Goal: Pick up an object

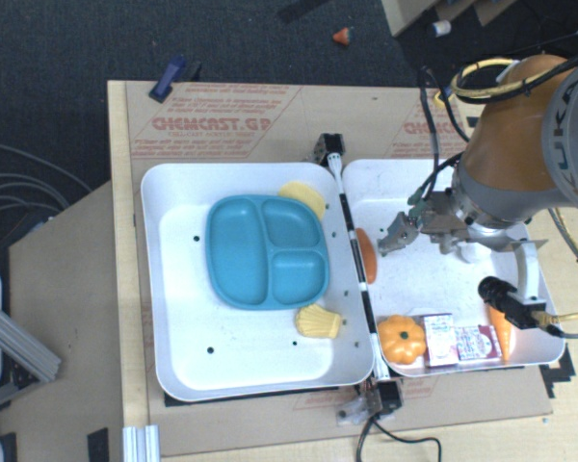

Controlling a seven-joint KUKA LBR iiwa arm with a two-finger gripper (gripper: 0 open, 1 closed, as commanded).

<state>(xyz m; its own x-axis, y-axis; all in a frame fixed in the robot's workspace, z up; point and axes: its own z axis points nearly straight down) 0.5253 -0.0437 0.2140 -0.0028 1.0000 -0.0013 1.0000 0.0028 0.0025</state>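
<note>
My gripper (pixel 422 241) hangs over the middle of the right bin (pixel 405 176), open, with bare bin floor showing between its fingers. An orange oblong piece (pixel 367 255) lies against the divider just left of it. Along the bin's front edge sit a small orange pumpkin (pixel 402 340) and a pink-and-white carton (pixel 458 342). A carrot-like orange piece (pixel 502 330) lies at the front right, partly hidden by a black part of the arm.
The left bin (pixel 173 287) holds a blue divided plate (pixel 267 250), a yellow piece (pixel 304 196) behind it and a pale yellow piece (pixel 318 322) in front. The arm's grey and orange body (pixel 520 152) covers the right bin's back right.
</note>
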